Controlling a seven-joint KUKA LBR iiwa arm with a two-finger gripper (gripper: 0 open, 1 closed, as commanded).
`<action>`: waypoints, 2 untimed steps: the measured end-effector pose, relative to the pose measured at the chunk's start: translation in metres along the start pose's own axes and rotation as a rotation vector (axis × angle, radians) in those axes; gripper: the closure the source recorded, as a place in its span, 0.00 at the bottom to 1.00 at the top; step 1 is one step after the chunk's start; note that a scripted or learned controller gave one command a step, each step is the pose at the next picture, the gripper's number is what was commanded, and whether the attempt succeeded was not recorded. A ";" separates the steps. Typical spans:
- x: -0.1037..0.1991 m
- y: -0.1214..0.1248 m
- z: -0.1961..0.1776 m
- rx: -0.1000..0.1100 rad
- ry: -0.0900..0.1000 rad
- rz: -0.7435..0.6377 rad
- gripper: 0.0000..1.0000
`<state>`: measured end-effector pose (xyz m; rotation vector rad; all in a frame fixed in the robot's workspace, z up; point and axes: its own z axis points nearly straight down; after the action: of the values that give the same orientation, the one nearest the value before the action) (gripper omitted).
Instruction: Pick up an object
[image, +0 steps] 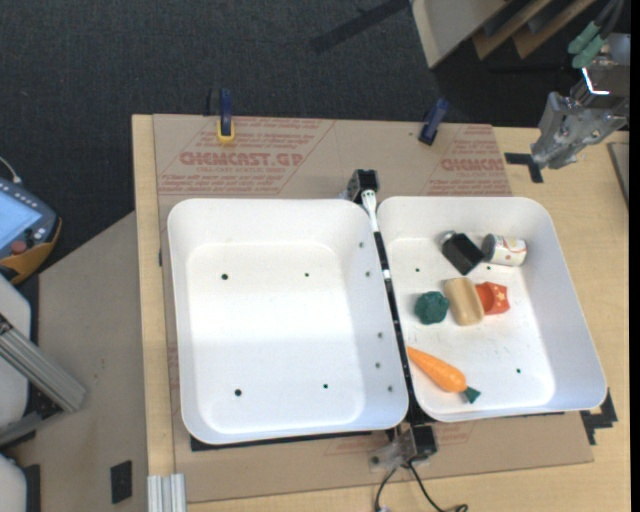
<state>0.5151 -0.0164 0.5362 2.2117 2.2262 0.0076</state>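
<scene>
White plastic bins sit side by side on a brown cardboard sheet (300, 150) that covers the bench. Left bin (200, 330): bare floor with a few small dark holes. Right bin (545, 350): all the objects, grouped around its centre and upper half.

Contents of right bin, taken clockwise from the cluster's 12 o'clock:
- black block (461, 252), tilted, at about 12 o'clock.
- small white cylinder (505, 250) with a red band, at 1 o'clock, touching or just beside the black block.
- red piece (494, 297) at 3 o'clock, against the tan cylinder.
- tan cylinder (463, 301) in the middle, lying roughly upright in the view.
- dark green lump (432, 307) at 9 o'clock, just beside the tan cylinder.
- orange carrot (438, 371) with a green tip, at 6 o'clock, lying diagonally near the bin's inner wall, apart from the rest.

Gripper (563, 140) is at 1 o'clock from the right bin, outside its rim and well apart from every object. Cannot tell its state at this angle. Nothing seen in it.

Two blue clamps (224, 112) pin the cardboard's far edge.
</scene>
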 end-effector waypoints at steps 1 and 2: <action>0.065 -0.017 0.001 0.007 0.001 -0.001 1.00; 0.118 -0.037 0.087 0.017 -0.002 0.000 1.00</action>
<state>0.4777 0.1015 0.4495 2.2196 2.2339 -0.0136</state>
